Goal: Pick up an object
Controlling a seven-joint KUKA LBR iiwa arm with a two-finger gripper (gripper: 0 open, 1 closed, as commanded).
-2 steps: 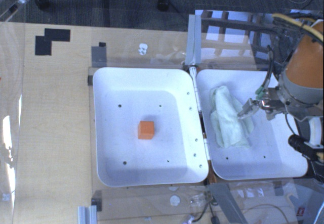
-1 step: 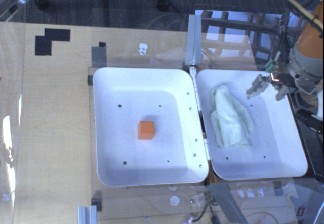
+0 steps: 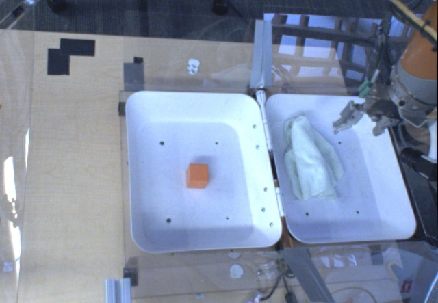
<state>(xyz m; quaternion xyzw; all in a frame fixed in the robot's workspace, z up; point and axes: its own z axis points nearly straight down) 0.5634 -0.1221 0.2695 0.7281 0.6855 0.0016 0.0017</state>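
Two bins sit side by side on the counter [image 3: 68,178], and each carries one candidate. In the left bin [image 3: 144,226] an orange cube [image 3: 198,176] rests near the middle of the floor, alone. In the right bin [image 3: 390,219] a pale cloth [image 3: 311,163] lies crumpled, its long axis running from the far wall toward the near wall, close to the divider between the bins.

Our tool [image 3: 361,117] hangs over the far right part of the right bin, with the arm [image 3: 417,69] entering from the right. Its two fingers look spread apart, and we see nothing between them, so we judge it released and empty.

From the tool, the cloth lies just beside it, toward the left and nearer the camera; the cube lies well apart, across the divider. We judge the cloth the closer pick, needing a short shift left and a descent.
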